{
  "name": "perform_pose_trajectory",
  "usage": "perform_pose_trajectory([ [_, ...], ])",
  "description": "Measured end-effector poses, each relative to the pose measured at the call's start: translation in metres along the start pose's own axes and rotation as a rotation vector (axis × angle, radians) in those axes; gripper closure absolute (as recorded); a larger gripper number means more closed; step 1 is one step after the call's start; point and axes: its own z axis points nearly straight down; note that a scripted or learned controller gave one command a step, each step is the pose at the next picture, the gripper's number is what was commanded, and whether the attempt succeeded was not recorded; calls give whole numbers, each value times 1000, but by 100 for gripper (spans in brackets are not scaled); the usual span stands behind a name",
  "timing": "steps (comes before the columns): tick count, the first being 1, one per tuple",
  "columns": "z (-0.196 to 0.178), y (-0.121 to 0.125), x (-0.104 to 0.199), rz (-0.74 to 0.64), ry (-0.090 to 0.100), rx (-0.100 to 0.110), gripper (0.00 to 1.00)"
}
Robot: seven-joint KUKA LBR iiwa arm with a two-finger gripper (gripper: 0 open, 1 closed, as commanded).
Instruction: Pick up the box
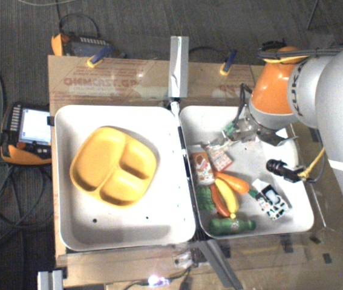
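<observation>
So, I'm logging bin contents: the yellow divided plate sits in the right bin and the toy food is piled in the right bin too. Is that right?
Not quite. The camera view shows the yellow divided plate in the left bin. The toy food is indeed piled in the right bin.

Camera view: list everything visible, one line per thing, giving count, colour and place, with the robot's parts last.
shallow white bins: two, white, side by side on the bench.
yellow three-compartment plastic plate: one, yellow, in the left bin.
small red-and-white box: one, right bin, just below the gripper.
brown-labelled packet: one, right bin, by its left wall.
toy orange carrot: one, right bin, centre.
toy yellow banana: one, beside the carrot.
toy green cucumber: one, right bin, near front edge.
black-and-white patterned item: one, right bin, right side.
orange handheld pendant: one, on floor, left of the bench.
gripper: one, over the right bin's back.
grey arm with orange band: one, from the right.
</observation>
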Motion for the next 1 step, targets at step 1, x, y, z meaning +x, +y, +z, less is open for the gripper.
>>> perform_pose_trajectory([
  [1,-1,0,-1,0,-1,-1,0],
])
